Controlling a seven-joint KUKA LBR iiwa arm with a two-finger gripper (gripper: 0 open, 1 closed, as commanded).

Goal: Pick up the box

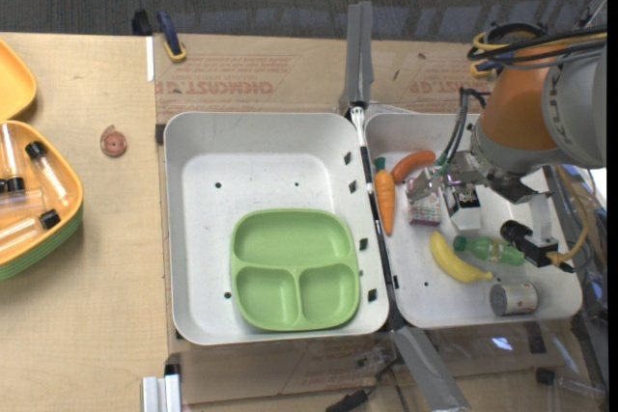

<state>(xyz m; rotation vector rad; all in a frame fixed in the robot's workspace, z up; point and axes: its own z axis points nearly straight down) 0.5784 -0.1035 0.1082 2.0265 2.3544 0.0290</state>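
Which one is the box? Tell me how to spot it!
Find the right white bin. The box sits near its middle, just below the gripper, right of the carrot. It's small, squarish and grey-pink with printing, unlike the yellow banana.

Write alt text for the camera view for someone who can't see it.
A grey and orange robot arm reaches into the right bin over a small box, beside a carrot, banana, bottle and can. The left bin holds a green divided plate.

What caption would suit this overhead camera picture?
Robot claw hovering by a small box among carrot, banana and bottle.
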